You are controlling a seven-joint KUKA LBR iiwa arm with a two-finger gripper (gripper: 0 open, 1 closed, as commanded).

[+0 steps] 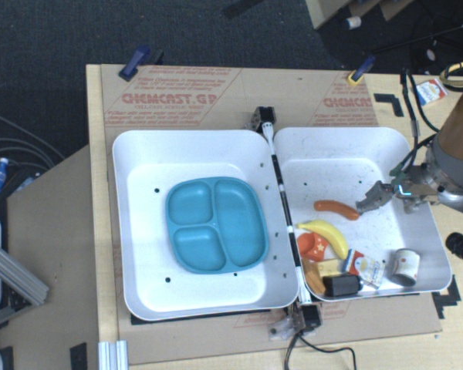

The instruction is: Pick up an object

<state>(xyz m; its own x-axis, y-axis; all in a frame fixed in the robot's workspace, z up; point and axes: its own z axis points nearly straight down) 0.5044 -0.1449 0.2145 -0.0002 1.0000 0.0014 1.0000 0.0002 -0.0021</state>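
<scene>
Low over the right bin [417,149], the gripper [368,202] hovers just beside the orange sausage [336,208]; whether its fingers are parted cannot be told. Banana [329,234], tomato [313,245] and clutter crowd the near wall. Beyond the sausage, the bin floor lies open.

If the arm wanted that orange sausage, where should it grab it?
Probably at the middle of the sausage, from straight above, fingers closing across its narrow width. It lies flat and alone on the right bin floor, its length running left to right, with bare floor on both long sides; the gripper is near its right end.
</scene>
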